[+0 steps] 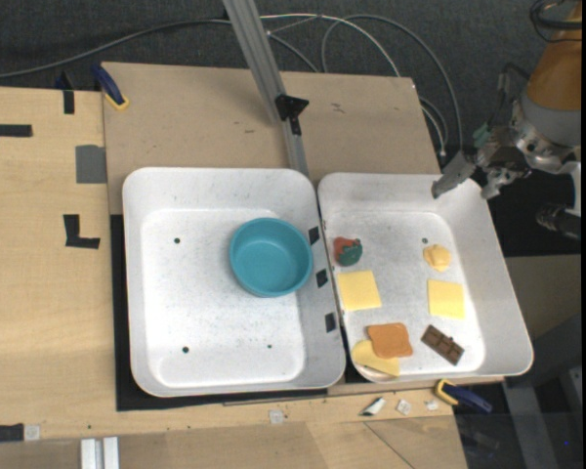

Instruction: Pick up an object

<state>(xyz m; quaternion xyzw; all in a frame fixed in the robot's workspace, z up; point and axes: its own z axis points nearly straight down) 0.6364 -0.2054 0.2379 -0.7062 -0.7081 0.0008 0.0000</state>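
Yellow flat square slices [358, 289] and [447, 299], brown chocolate bar [441, 343], orange piece [389, 339], red-green lump [348, 251] scattered in right white bin [469, 225]. Round blue bowl [270, 256] in left white bin [156, 262]. Gripper [469, 176] above right bin's far corner, open or closed impossible to tell.

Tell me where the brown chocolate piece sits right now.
The chocolate piece lies in the right bin, near its front right corner, just below the yellow square and right of the orange piece.
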